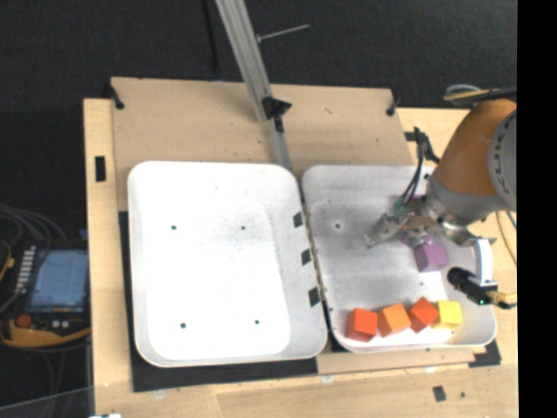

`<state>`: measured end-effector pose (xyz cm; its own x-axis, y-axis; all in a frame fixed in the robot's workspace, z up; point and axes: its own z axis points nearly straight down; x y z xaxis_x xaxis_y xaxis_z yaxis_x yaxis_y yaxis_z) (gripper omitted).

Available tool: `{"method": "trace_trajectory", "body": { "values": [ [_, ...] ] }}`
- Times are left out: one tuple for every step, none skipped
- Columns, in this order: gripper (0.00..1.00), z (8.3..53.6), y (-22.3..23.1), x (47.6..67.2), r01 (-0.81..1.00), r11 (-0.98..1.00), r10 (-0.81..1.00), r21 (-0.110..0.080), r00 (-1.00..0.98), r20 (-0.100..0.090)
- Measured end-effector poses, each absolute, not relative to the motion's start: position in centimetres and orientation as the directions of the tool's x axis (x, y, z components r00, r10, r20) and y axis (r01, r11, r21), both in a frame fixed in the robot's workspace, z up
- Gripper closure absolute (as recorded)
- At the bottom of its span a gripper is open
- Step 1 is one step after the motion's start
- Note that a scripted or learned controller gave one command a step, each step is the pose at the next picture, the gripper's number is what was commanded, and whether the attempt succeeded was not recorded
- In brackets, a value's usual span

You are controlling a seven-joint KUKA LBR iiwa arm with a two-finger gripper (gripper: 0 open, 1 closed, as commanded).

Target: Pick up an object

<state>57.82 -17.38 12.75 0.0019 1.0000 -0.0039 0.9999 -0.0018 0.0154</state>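
Purple block [431,255] just beside claw [402,227]

- A dark floor [104,33] surrounds the bench.
- The bench [348,111] is pale wood, with a raised board at the back.
- A metal pole [248,50] slants up from the bench.
- A handheld screen [54,284] with cables lies at the left.

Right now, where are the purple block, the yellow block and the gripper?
purple block [431,254]: camera view, its top face.
yellow block [450,312]: camera view, its top face.
gripper [383,231]: camera view, between its fingertips.
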Motion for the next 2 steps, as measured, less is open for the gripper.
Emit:
{"method": "trace_trajectory", "body": {
  "values": [
    [1.00, 13.2, -17.4, 57.5, 1.000, -0.011, 1.000, 0.007, 0.011, -0.001],
    [1.00, 18.6, -18.3, 58.5, 1.000, -0.001, 1.000, 0.007, 0.001, -0.003]
  ]
}}
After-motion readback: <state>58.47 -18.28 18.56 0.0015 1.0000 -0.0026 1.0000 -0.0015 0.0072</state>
